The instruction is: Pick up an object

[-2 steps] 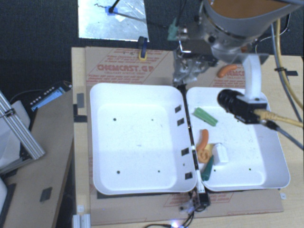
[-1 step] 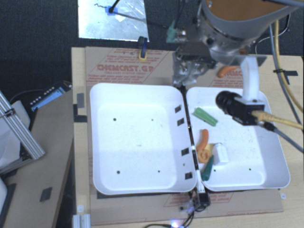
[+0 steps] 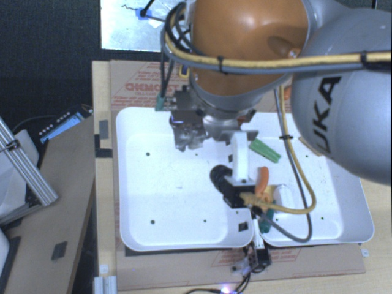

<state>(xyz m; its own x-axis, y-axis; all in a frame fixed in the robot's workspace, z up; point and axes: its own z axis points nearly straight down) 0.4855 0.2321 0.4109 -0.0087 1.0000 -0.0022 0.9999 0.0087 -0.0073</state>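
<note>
1. The gripper point(image 3: 188, 132) hangs low over the left bin point(image 3: 153, 188), toward that bin's 12 o'clock edge. The wrist's bulk covers it, so I cannot tell whether it is open or closed, and I see nothing held.
2. The pickable things are elsewhere: a green block point(image 3: 264, 150) and an orange piece point(image 3: 263, 179) lie in the right bin point(image 3: 343, 219), about 4 o'clock from the gripper, close to the wall between the bins.
3. First risk: the floor under the gripper looks bare, so closing here would likely grab nothing.
4. Second risk: a low path toward 4 o'clock could clip that dividing wall or shove the pieces aside.
5. The green block is flat-faced, straight-edged and matte, lying askew. Its parallel sides should suit a pinch.
6. The orange piece is slim, rounded and smooth-looking. It may roll or slip out.
7. Both bins are shallow, glossy white plastic with rounded corners, a slick floor where nudged things could skate.
</note>
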